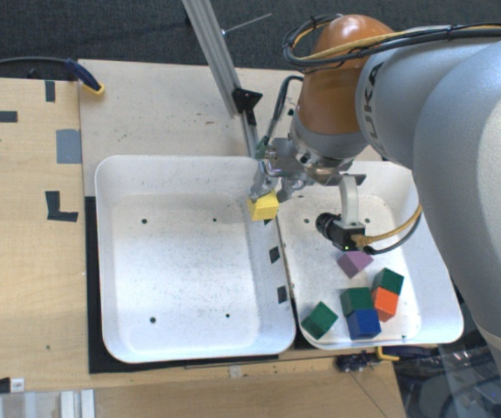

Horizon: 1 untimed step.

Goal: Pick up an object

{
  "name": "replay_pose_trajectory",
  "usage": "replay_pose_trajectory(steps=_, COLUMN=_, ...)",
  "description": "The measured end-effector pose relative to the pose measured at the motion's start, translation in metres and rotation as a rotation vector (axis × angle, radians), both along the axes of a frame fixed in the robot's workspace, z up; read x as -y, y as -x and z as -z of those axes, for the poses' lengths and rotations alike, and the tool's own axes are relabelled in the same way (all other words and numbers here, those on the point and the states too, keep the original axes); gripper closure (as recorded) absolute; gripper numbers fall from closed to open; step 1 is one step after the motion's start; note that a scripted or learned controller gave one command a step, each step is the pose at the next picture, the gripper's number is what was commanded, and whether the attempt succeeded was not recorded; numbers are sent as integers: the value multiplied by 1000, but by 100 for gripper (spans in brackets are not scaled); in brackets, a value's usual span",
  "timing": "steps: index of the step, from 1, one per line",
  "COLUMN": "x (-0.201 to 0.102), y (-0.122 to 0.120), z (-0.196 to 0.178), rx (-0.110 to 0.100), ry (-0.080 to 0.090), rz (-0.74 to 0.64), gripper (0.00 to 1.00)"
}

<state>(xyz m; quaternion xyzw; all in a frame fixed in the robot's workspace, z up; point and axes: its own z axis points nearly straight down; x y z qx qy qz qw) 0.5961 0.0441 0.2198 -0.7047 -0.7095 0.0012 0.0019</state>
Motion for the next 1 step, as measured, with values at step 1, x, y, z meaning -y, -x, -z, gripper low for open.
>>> replay_pose_trajectory(steps=1, x=-45, y=-1, z=-1, rx=2, ry=0, rz=0, gripper=100)
